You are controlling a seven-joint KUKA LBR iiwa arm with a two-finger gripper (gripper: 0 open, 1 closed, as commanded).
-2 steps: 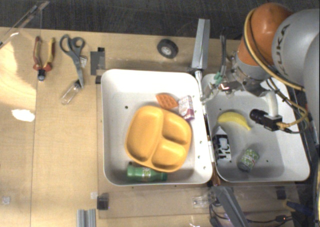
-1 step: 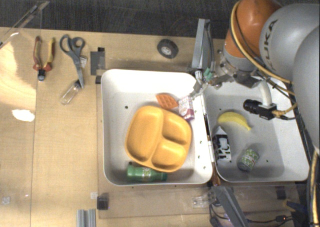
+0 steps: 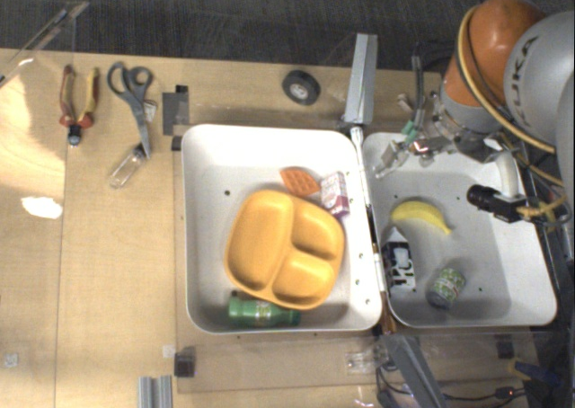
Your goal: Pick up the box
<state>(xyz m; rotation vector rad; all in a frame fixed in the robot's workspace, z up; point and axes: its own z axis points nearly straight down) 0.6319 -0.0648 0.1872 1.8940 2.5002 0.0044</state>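
A small white and purple box [image 3: 334, 192] lies in the left bin [image 3: 202, 217], wedged between the yellow divided plate [image 3: 285, 247] and the bin's right wall. A black and white carton [image 3: 398, 265] lies at the near left of the right bin [image 3: 521, 303]. My gripper [image 3: 402, 147] hangs over the far left corner of the right bin, above and behind the banana [image 3: 422, 216]. It is well apart from both boxes, and nothing shows in its grasp. The grey arm with its orange band [image 3: 490, 33] comes in from the upper right.
A green bottle [image 3: 260, 312] lies along the left bin's near wall and an orange piece [image 3: 301, 181] sits by the small box. A green can [image 3: 446, 286] stands in the right bin. Scissors [image 3: 135, 101], pliers [image 3: 76, 101] and a tape roll [image 3: 301, 86] lie on the bench behind the bins.
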